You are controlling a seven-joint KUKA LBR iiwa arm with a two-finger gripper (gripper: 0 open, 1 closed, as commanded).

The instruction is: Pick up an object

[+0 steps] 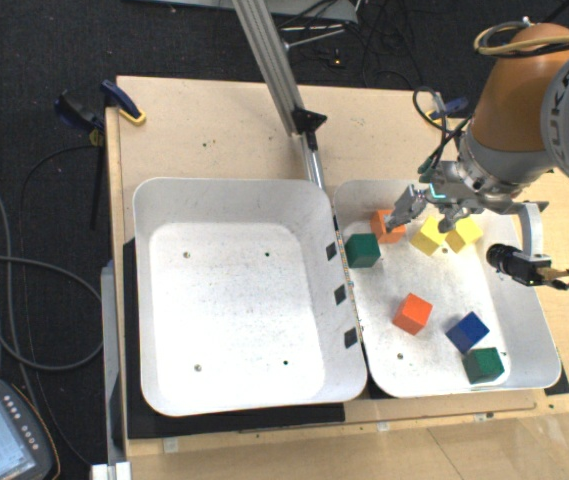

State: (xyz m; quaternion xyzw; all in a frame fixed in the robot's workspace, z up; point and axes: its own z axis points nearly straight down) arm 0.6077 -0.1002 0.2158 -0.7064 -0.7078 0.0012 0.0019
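green cube [484, 365] beside blue cube [467, 331]

The left bin [164, 268] offers open floor. In the right bin [524, 353], blocks crowd the far end; an orange cube [413, 313] stands mid-floor.

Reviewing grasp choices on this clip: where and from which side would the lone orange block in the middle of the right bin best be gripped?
Take the orange block from straight above, fingers closing across two opposite side faces. It looks cube-like and sits turned at an angle to the right bin walls, so the gripper would likely need rotating to match. Bare floor surrounds it; the blue block is nearest, apart to its right.
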